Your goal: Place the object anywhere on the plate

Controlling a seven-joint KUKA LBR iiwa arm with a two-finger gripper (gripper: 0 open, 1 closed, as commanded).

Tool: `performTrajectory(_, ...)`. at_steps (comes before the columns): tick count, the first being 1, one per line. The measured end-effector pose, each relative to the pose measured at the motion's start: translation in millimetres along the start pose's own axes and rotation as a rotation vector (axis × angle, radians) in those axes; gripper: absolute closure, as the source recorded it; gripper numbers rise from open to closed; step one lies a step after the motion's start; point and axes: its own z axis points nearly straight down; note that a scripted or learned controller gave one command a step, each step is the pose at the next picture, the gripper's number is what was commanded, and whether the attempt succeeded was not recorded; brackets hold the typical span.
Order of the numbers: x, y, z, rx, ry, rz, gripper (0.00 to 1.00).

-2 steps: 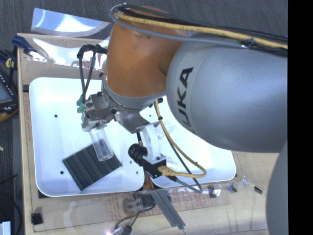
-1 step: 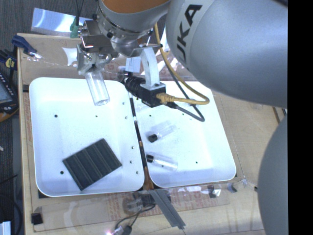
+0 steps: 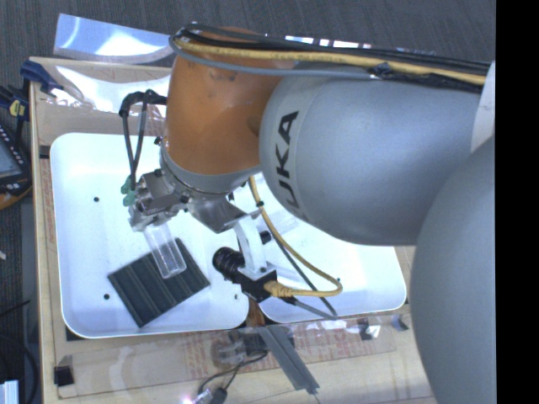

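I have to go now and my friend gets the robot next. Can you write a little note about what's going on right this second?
Gripper: low in the left bin, its clear fingers hanging over the dark ribbed plate. I can't tell if they're open or shut, and I can't see anything between them.
Plate: lies flat near the front of the left bin, tilted at an angle to the bin's sides.
Object: I can't pick it out; the big arm covers much of both bins.
Done: nothing sure yet.
Left: check whether the object is on the plate; if not, find it and put it there.
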Motion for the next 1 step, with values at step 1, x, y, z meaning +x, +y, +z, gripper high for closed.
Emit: performTrajectory(1,26.2,-6.8,-139.7,-0.007,0.002,-0.062,1.0)
